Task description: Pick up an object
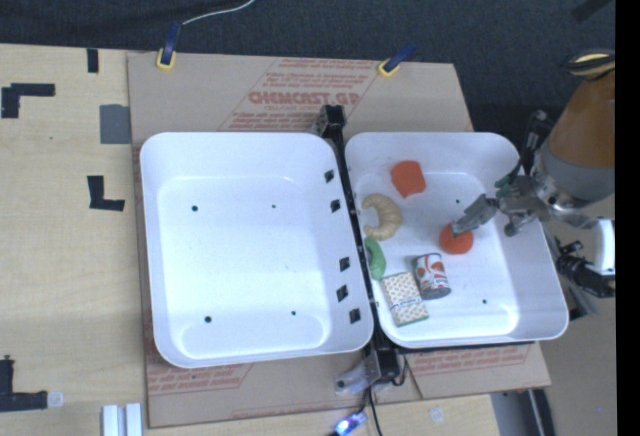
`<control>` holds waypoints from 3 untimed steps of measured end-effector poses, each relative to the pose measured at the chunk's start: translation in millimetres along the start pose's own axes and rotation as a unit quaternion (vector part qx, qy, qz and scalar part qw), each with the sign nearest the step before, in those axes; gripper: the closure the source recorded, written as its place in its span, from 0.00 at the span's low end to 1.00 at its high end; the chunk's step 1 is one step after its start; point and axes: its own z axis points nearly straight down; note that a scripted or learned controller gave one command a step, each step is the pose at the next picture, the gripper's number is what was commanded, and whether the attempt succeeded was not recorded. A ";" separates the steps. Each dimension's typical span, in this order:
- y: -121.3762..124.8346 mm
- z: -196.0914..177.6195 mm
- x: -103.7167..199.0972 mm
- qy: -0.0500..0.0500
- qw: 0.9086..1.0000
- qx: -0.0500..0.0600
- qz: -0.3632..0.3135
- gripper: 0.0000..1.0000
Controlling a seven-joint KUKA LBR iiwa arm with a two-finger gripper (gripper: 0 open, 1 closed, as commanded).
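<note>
Your arm (580, 149) is reaching in from three o'clock, and its gripper (470, 221) is hanging low in the right bin (500, 329), just over a small red-orange round object (457, 241) lying right of the bin's centre. You cannot tell from this slant whether the tool is actually touching that round object, nor how the pincer is standing, wide or narrow, since it is showing as one dark grey tip. Around it, other candidates are sitting in the same bin: an orange block (407, 178) at about eleven o'clock from the gripper, a pale curled croissant-shaped piece (382, 213) at nine o'clock near the divider, a green item (375, 258) just below that against the bin's left wall, a small red-and-white can (432, 275) at seven o'clock lying tilted, and a patterned flat packet (404, 298) touching the can's left side. The left bin (240, 344) is lying beside the right one, both resting on a cardboard sheet (300, 94).
</note>
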 end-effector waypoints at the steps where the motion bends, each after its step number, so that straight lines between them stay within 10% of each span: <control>1: 5.3 81.7 21.7 -0.003 1.000 -0.005 -0.001 0.00; 2: 6.8 66.0 20.4 -0.003 1.000 -0.007 0.000 1.00; 3: -8.0 37.2 114.0 0.001 1.000 -0.004 -0.004 1.00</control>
